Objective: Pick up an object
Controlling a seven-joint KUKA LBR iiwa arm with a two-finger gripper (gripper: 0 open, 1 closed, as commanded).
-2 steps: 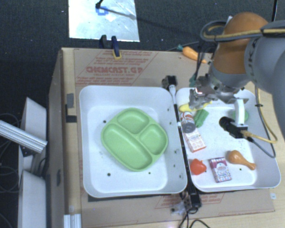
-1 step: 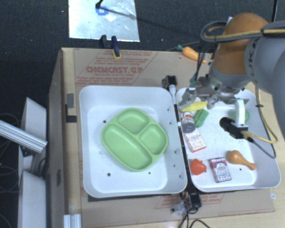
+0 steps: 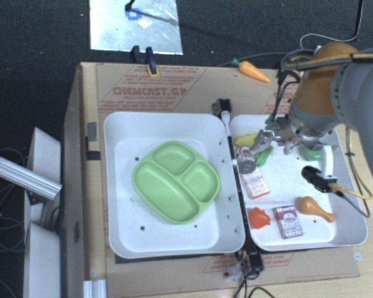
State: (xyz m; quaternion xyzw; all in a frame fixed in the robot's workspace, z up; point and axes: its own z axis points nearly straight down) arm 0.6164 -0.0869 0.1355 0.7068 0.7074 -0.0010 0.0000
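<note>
Whether the end effector (image 3: 262, 143) grips is unclear; it sits beside the yellow object (image 3: 244, 139).

A pale green divided plate (image 3: 176, 180) lies in the left white bin (image 3: 121, 166), tilted a little. Off the bench's top edge at about one o'clock, an orange carrot-shaped toy (image 3: 253, 71) rests on the dark floor. At eleven o'clock a shiny silver sheet (image 3: 135, 17) lies on the floor, and a blue-and-yellow clamp (image 3: 151, 61) grips the cardboard's top edge.
</note>
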